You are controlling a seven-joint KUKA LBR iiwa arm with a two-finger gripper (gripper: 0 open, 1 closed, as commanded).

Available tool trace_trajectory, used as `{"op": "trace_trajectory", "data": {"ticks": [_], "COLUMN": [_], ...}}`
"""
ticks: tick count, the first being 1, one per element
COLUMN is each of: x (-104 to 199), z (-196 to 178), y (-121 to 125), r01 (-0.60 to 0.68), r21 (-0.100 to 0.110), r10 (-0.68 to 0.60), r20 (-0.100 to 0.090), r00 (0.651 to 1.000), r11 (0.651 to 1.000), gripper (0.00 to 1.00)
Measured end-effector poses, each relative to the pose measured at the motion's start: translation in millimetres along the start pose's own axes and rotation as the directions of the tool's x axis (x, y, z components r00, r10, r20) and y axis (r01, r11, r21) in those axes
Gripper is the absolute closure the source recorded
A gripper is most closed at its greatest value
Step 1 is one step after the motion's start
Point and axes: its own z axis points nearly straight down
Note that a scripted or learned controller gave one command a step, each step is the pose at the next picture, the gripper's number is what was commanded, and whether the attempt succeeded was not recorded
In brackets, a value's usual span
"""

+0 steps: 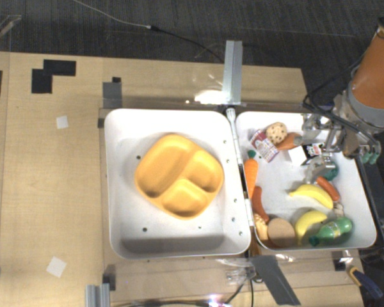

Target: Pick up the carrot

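The carrot (250, 176) lies in the right bin (368, 234), hard against its left wall, about midway between far and near, green top pointing far and thin tip pointing near. A reddish sausage (257, 201) sits just beyond the tip, near touching. Far of it rests a small snack packet (264, 147) beside a cookie (276, 132).

My jaws (320, 151) hang over the far right part of the same bin, well apart from the carrot. Whether they stand apart or together I cannot tell from this angle; nothing is visibly between them.

Step in hand, as I judge it: travel left across the bin, then descend. To do it well, line the jaws across the carrot's short width, aim at the thick middle rather than the tapered tip, and keep one side clear of the bin wall, which leaves little room. The sausage close by could be caught by mistake.

Count:
- carrot, one
- bananas, two (312, 194), the second (309, 222) nearer
- sausages, two, the other (328, 188) at right
- green bottle (333, 229), one
- brown round item (281, 231), one
- yellow divided plate (179, 175), one, in the left bin (118, 235)
- bins on the tabletop (45, 190), two
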Motion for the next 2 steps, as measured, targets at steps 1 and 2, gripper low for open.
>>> {"op": "trace_trajectory", "data": {"ticks": [1, 2], "x": [37, -10], "z": [94, 189], "y": [28, 8], "r01": [-0.316, -0.43], "r21": [0.0, -0.002], "r10": [0.316, 0.43], "r20": [-0.005, 0.009], "r00": [0.949, 0.903], "r11": [0.949, 0.903], "gripper": [0.0, 0.0]}}
